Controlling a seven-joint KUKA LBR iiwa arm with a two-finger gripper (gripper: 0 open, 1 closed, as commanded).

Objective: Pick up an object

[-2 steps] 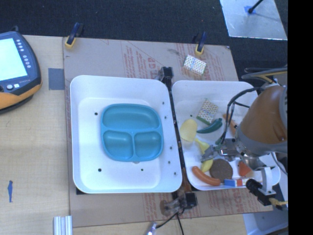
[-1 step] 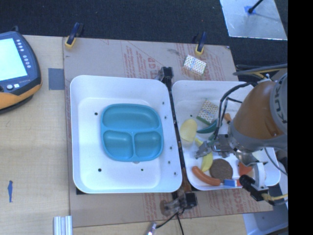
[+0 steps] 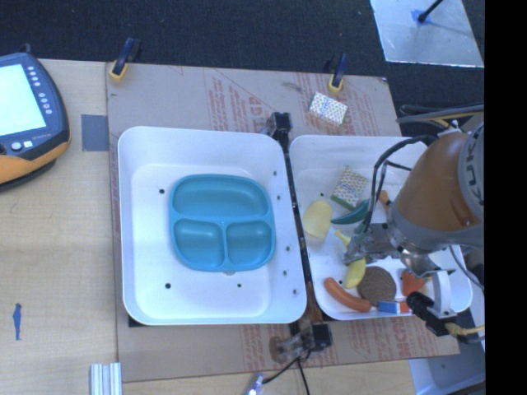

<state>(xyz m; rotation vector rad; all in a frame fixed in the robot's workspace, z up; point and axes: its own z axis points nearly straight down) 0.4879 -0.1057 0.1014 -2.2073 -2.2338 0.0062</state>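
bench point(image 3: 58, 245): wooden top with a sheet of cardboard point(image 3: 239, 97) laid across it, and both bins sit on that cardboard
left bin point(image 3: 144, 220): big white shallow one, pretty much the anchor of the whole scene, so everything below is relative to it
right bin point(image 3: 313, 159): same kind, touching the left bin's right edge, with a bunch of small toy food in it
arm point(image 3: 440, 192): grey with the orange band, comes in from the right and hangs over the right bin, well right of the left bin
blue tray point(image 3: 222, 220): three-compartment plate sitting in the middle of the left bin
teach pendant point(image 3: 25, 113): far left of the left bin, on the bare wood
gripper point(image 3: 362, 245): down low in the right bin among the toys; honestly can't tell if the fingers are apart or together, the wrist blocks it
brown round thing point(image 3: 377, 285): patty-looking, right bin, near its front edge
pale yellow piece point(image 3: 317, 218): just right of the left bin's wall
hot dog point(image 3: 346, 295): front of the right bin
banana-ish yellow piece point(image 3: 355, 271): beside the gripper, touching the patty
checkered block point(image 3: 328, 108): on the cardboard behind the right bin
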